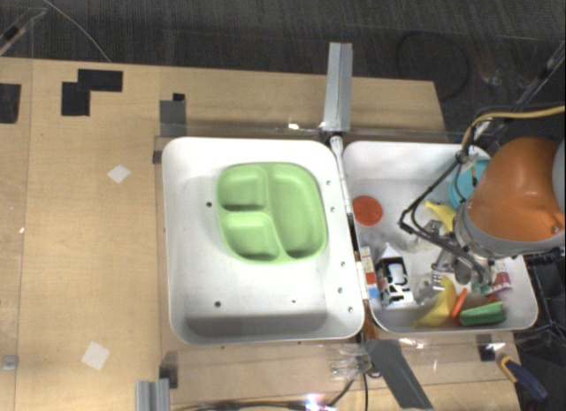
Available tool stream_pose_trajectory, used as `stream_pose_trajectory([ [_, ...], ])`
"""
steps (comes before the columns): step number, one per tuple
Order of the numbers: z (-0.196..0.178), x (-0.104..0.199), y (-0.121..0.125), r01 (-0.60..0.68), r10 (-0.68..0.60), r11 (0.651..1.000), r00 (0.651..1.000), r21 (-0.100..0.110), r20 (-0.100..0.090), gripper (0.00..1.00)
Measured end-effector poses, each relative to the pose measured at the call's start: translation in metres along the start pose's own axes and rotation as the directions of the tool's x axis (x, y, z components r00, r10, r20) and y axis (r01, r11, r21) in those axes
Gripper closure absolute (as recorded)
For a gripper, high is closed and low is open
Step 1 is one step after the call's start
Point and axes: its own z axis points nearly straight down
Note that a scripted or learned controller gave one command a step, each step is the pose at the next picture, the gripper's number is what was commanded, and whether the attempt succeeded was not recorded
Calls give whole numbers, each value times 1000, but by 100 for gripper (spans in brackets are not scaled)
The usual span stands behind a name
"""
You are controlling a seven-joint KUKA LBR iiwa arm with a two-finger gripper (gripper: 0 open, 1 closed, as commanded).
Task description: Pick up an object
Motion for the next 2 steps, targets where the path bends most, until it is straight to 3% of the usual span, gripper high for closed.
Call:
stream_pose_trajectory([
  [1, 15, -78, -23, 231, -231, 973, 973, -5, -15, 0],
  [2, 19, -139, -54, 184, -185, 983, 983, -4, -19, 0],
])
